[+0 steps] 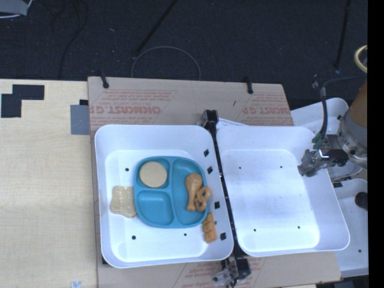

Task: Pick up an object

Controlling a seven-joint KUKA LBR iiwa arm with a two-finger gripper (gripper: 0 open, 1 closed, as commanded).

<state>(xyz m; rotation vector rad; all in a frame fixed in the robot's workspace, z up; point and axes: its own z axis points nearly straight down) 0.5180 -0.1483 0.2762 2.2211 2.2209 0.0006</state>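
We see the gripper (307, 164) over the right bin's (270, 233) right edge; its grip we cannot tell

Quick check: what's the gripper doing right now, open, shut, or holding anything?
Gripper: at the right bin's right edge, away from the toys in the left bin; open or shut cannot be told.

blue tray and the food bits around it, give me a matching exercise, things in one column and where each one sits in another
Things:
1. round cracker
2. pretzel
3. pale biscuit
4. pincer

Places:
a. in the blue tray's right compartment
b. over the right bin's right edge
c. in the tray's upper left compartment
d. on the left bin's floor, against the tray's left side

Pairs: 1-c, 2-a, 3-d, 4-b
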